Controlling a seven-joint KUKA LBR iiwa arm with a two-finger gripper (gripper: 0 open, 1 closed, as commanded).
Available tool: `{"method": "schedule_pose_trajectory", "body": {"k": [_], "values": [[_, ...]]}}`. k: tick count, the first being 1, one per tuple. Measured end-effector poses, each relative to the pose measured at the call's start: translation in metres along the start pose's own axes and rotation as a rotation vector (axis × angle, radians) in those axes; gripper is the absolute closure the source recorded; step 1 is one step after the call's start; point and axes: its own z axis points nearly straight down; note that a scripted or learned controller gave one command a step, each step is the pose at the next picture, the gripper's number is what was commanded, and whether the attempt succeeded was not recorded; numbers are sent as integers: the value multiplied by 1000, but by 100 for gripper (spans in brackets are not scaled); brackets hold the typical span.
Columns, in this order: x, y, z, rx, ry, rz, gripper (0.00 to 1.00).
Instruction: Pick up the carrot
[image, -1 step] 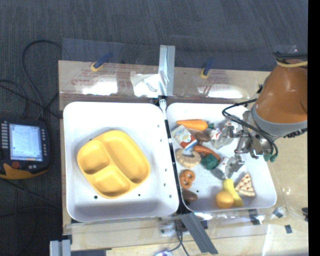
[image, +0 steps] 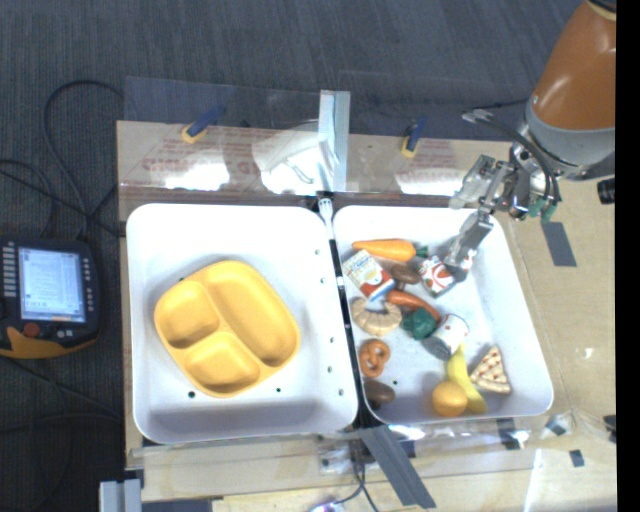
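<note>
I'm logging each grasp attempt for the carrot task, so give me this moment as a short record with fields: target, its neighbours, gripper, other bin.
target: carrot, lying flat near the far edge of the right bin
neighbours: small carton just in front of it, pretzel, pizza slice, banana nearer the front
gripper: gripper inside the right bin, right of the carrot, by a red and white can; nothing seen held
other bin: left bin holds a yellow divided tray
</note>
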Motion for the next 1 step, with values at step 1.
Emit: {"method": "schedule_pose_trajectory", "body": {"k": [1], "values": [[-15, 62, 65, 2, 13, 63, 0]]}}
